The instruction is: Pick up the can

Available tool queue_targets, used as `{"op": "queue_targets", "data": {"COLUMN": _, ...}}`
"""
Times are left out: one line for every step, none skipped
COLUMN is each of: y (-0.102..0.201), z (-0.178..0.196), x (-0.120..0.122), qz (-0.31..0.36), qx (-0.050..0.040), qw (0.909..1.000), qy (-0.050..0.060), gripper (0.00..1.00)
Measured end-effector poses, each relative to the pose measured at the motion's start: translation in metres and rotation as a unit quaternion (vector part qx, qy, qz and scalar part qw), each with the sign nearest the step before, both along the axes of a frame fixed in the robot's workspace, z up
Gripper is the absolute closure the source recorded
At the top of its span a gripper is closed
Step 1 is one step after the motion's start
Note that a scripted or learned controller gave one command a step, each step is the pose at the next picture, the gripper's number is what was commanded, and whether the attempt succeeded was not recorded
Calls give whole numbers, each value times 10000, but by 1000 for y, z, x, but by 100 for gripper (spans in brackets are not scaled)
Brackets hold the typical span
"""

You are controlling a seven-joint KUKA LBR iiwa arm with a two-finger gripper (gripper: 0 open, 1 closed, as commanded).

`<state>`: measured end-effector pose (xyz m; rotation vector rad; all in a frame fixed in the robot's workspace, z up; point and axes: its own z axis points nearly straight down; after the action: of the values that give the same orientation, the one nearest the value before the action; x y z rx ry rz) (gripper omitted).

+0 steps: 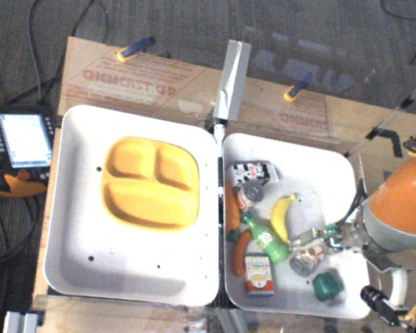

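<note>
A silver can with red markings (306, 259) lies on its side in the right bin (328, 163), near the bin's right front. My gripper (326, 236) hangs just above and behind the can, at the end of the grey wrist (387, 233) that reaches in from the right. It is close over the can's upper edge, and the view does not settle whether it touches the can. A second small silver-topped round object (246, 198) stands by the bin's left wall.
In the right bin lie a banana (283, 215), a green bottle (264, 239), an orange sausage-shaped piece (240, 253), a juice carton (258, 275), a dark green cup (327, 285) and a printed packet (252, 172). The left bin (65, 256) holds a yellow divided tray (153, 184).
</note>
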<state>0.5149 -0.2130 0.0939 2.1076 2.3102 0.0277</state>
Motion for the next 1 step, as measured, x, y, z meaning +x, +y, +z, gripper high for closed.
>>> {"op": "queue_targets", "data": {"y": -2, "z": 7, "x": -1, "qz": -6, "qx": -28, "qw": 10000, "qy": 12, "gripper": 100}}
